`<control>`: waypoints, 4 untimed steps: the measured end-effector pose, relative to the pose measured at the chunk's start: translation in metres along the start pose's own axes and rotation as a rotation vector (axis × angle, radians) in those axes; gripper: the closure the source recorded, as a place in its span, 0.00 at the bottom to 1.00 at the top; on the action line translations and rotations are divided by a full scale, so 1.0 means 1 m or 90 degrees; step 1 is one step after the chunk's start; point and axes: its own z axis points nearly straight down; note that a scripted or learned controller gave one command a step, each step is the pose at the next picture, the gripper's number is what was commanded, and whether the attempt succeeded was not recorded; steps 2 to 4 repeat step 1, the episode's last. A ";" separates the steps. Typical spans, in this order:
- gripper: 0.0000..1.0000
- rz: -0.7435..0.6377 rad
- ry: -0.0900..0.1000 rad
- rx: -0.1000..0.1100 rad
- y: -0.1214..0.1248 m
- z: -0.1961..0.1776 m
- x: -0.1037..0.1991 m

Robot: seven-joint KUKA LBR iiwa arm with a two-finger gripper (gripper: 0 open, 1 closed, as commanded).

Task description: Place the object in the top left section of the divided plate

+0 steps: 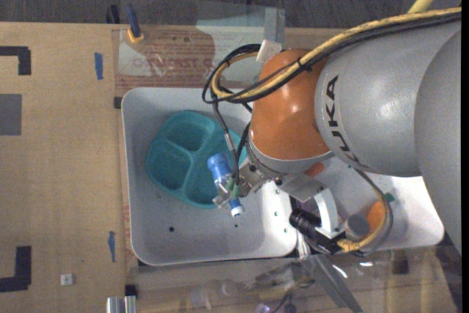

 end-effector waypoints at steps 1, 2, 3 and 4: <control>1.00 -0.023 -0.002 -0.002 0.022 -0.019 0.031; 1.00 -0.023 -0.002 -0.002 0.022 -0.019 0.031; 1.00 -0.023 -0.002 -0.002 0.022 -0.019 0.031; 1.00 -0.023 -0.002 -0.002 0.022 -0.019 0.031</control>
